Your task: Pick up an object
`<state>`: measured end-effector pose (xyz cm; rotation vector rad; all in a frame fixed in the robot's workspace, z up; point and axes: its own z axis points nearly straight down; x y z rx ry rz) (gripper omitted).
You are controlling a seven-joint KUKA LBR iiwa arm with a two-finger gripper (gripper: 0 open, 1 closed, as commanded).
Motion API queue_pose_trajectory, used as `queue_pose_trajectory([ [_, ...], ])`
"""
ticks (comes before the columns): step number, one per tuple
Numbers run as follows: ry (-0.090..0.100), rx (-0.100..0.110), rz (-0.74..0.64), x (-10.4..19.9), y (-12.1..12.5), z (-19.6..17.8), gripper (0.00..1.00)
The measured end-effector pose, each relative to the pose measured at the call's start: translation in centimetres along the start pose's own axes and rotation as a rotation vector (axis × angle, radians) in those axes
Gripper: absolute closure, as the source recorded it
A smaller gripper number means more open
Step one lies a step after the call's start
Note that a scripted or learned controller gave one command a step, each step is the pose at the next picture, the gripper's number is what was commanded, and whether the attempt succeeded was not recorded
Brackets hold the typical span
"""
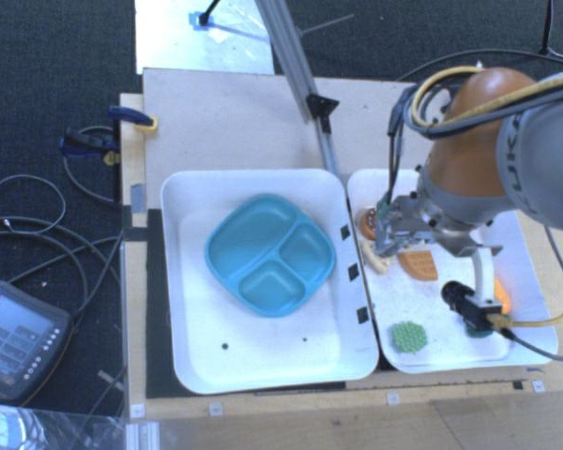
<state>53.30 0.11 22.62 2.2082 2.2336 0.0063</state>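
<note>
Over right bin (pixel 535 251): hand (pixel 383 242) low beside orange slice (pixel 418 266).

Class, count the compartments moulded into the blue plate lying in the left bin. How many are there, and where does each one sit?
3. The blue plate has one long compartment along its upper left, one on its right side, and one at its lower edge.

1. Robotics lab, test bench setup: grey KUKA arm with orange band (pixel 488 148) over a plain beige board bench (pixel 225 120).
2. Loose black cables (pixel 38 242) on dark carpet (pixel 47 64), a grey handheld control pendant (pixel 14 336) (screen lit), blue clamp (pixel 131 117) at bench edge.
3. Slanted grey metal pole (pixel 286 40).
</note>
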Motion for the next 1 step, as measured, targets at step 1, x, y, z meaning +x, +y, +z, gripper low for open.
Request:
queue_pose_trajectory([
  [1, 0.0, 0.0, 0.001, 4.24, 1.67, -0.28, 1.0],
])
